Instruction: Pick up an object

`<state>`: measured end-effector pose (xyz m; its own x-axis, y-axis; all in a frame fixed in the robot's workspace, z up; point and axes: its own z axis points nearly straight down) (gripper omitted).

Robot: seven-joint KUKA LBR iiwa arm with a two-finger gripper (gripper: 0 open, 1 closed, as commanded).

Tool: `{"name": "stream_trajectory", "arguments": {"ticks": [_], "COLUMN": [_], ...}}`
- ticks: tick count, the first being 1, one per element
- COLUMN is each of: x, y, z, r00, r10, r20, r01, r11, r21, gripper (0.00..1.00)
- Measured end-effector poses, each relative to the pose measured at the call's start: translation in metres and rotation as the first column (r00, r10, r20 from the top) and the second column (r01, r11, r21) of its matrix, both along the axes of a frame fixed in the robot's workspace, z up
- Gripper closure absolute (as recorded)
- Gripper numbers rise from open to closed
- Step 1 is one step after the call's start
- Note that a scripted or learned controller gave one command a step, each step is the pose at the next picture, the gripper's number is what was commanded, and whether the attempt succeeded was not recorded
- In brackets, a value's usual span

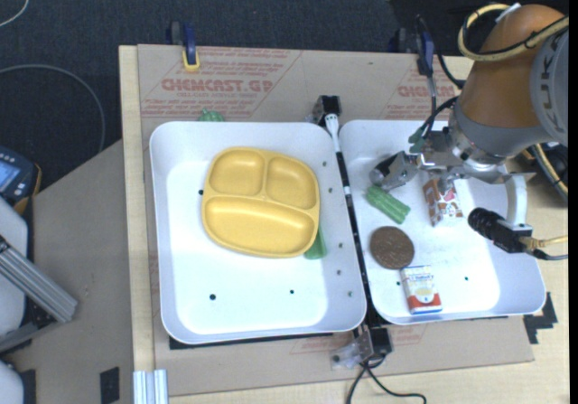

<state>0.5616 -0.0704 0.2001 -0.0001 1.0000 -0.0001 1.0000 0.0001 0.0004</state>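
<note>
In the right bin (506,289) lie a green block (388,204), a round brown disc (393,247), a red and white packet (444,201) and a small red, white and blue box (421,290). My gripper (392,171) hangs low over the bin's far left part, just above and behind the green block. The packet lies right beside the gripper's body, on its right. I see nothing held in the gripper.
The left bin (181,239) holds a yellow divided plate (262,201) with a green piece (315,247) poking out from under its near right edge. Another small green thing (210,116) lies on the board behind the left bin.
</note>
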Motion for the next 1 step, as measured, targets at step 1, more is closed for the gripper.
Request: {"name": "stream_trajectory", "arguments": {"ticks": [1], "x": [0.0000], "y": [0.0000], "z": [0.0000], "r00": [1.000], "r10": [0.000], "r20": [0.000], "r01": [0.000], "r11": [1.000], "r21": [0.000], "gripper": [0.00]}}
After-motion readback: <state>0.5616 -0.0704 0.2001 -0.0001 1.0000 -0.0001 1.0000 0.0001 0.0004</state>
